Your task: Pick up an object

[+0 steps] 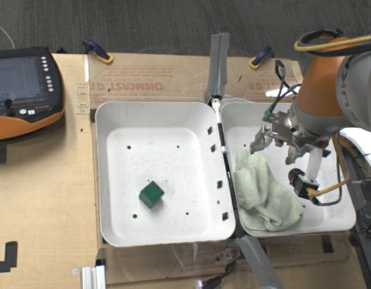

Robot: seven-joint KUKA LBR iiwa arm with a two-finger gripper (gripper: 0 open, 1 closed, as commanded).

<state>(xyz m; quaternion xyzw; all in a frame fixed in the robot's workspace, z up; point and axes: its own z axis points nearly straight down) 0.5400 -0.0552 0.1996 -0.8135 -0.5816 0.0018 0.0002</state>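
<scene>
Gripper [274, 142] hovers over right bin [348, 218], fingers spread with nothing between them, 1 pale green towel [262, 191] just below at 6 o'clock, green cube [152, 194] in left bin [107, 161]; pick not yet made.

Bright, even light from overhead fills the scene. The two white bins [113, 179] look nearly washed out, their floors pale and flat with little texture. A small green block [152, 194] casts only a short, soft shadow beneath itself. A patch of glare shines on the surface [143, 80] near the arm [330, 89]. Focus is fairly sharp throughout, though fine detail is slightly grainy. The dark floor [113, 11] at the top stays dim.
</scene>
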